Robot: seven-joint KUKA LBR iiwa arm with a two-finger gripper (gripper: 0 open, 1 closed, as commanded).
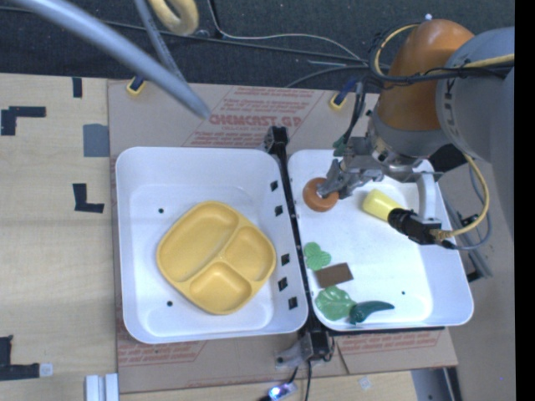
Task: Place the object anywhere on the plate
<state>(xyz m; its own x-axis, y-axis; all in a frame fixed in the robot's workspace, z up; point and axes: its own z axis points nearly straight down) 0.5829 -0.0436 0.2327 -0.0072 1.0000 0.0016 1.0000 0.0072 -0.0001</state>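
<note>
A yellow plate [216, 256] with three compartments lies in the left bin [134, 224]. In the right bin [435, 291], near its far left corner, sits a round orange-brown ring-shaped object [318, 196]. My gripper [334, 186] hangs low right over that object, its tip at the object's right edge. Whether it touches or grips the object is hidden by the gripper body. The arm's orange band [422, 65] rises behind it.
A yellow cylinder [379, 204] lies just right of the gripper. Toward the right bin's front are a green round piece [316, 256], a brown rectangle [334, 274], a green leafy item [333, 304] and a dark teal piece [369, 310]. A black divider [288, 224] separates the bins.
</note>
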